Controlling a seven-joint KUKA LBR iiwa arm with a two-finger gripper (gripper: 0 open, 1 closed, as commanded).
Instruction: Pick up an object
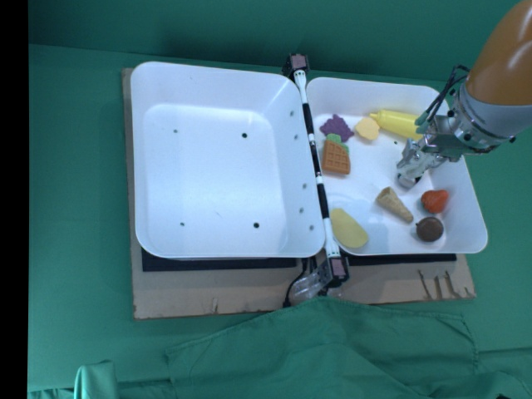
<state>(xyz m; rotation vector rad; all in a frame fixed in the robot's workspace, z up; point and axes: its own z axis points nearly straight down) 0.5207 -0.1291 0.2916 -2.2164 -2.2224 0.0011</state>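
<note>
The right bin (465, 223) holds several toy foods. Among them are purple grapes (337, 125), a small yellow piece (366, 128), a yellow bottle (397, 123) and an orange waffle-patterned piece (336, 158). Nearer the front lie a tan cone (394, 204), a red strawberry (435, 199), a brown ball (430, 229) and a pale yellow oblong (350, 229). My gripper (409, 173) points down inside the right bin, just below the bottle and above the cone. Nothing shows in its grasp.
The left bin (150, 223) lies beside the right one, with a black-and-white divider bar (314, 152) between them. Both rest on a cardboard sheet (216, 302) over green cloth. A fold of cloth (332, 347) lies at the front.
</note>
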